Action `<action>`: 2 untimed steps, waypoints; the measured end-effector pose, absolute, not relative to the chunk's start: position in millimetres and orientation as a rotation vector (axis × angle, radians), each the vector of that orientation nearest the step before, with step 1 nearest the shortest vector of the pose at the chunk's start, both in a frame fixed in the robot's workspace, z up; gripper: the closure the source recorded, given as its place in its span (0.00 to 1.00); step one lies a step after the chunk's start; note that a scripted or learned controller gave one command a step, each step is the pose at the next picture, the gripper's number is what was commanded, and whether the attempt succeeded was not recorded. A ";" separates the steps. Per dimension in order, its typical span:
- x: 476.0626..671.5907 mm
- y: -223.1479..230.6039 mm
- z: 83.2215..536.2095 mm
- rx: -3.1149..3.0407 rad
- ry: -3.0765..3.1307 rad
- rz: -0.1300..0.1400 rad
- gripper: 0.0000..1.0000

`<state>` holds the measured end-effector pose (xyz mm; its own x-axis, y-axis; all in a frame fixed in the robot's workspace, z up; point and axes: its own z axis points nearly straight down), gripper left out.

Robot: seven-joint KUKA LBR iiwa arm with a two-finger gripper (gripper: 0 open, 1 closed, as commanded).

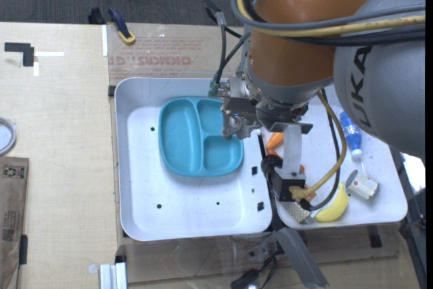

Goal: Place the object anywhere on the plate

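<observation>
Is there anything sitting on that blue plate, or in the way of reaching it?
Nothing visible lies on the blue plate; its compartments look bare. The tool hangs at the plate's right edge. The arm hides much of the right bin, where a banana shows, so that stretch is unclear.

You see a blue three-compartment plate [196,139] lying flat in the left bin [135,213], its right edge under the arm.
</observation>
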<state>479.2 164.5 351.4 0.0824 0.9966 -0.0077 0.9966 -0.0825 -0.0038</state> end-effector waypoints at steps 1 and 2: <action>477.1 214.7 260.6 2.351 2.084 -0.010 1.00; 477.2 227.4 215.9 2.363 2.071 -0.011 1.00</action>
